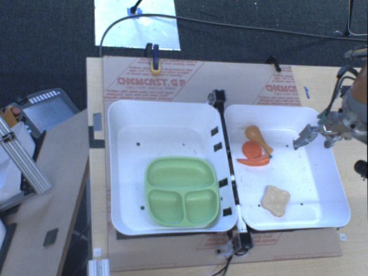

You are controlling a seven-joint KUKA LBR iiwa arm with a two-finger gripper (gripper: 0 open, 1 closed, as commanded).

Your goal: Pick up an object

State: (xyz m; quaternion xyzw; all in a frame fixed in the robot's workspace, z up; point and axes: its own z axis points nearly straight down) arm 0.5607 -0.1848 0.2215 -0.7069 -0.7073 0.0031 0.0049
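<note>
The end effector (305, 137), jaws seemingly spread and pinching nothing, is hovering right of the orange toy cluster (255, 149), likely lining up a grab.

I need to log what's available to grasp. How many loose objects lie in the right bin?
4. A tan drumstick-shaped piece, a red-orange round one and a red chili-like strip cluster at the right bin's upper left; a beige toast-shaped piece lies nearer the front. Overlap could hide more.
</note>
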